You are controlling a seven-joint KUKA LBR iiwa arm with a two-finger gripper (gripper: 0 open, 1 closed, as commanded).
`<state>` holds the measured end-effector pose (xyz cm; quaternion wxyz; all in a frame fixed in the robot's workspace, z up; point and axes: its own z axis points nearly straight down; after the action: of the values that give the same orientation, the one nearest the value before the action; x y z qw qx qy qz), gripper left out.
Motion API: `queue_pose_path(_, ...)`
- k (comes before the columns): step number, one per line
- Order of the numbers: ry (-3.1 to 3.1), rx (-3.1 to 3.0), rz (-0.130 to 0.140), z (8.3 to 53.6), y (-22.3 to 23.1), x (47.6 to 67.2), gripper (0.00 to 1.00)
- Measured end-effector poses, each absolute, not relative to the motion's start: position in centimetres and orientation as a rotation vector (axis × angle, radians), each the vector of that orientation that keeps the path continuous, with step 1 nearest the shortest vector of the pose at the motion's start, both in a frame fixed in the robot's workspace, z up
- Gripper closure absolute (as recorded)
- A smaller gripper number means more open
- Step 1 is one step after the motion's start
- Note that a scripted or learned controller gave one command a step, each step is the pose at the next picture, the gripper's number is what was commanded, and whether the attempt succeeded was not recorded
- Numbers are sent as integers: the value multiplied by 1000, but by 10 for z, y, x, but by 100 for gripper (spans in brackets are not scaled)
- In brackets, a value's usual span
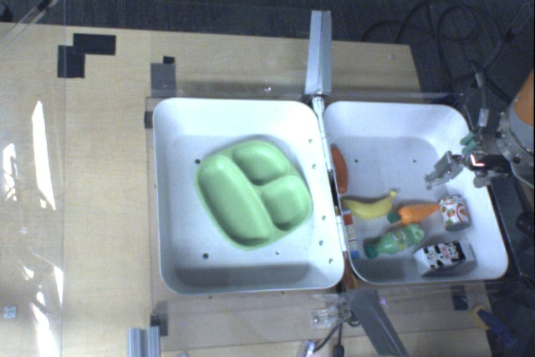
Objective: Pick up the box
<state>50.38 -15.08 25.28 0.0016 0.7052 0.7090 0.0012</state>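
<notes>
- The claw (456,165) hangs over the right side of the right bin (393,125), at the end of the arm (514,130) that reaches in from the right edge.
- Whether the claw is spread or closed I cannot tell; the grey metal parts there are small and blurred. Nothing is seen gripped in it.
- The claw sits above bare white bin floor, up and a little left of the small can (453,211), apart from it.
- The box (444,257), black and white with printed sides, lies in the near right corner of the right bin, well below the claw and untouched.
- Also in the right bin: a yellow banana (369,206) near the middle, an orange carrot (415,213) just right of it, and a green bottle (393,242) lying on its side below them, just left of the box.
- A slim orange-red thing (338,168) lies along the left wall of the right bin.
- The left bin (171,180) holds a green divided tray (253,192) with three compartments, set at a slant.
- Both bins rest side by side on the pale wooden table (84,180).
</notes>
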Motion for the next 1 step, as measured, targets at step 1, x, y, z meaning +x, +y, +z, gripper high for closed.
queue_pose_path(1,1951,2461,3,103,-96,537,0)
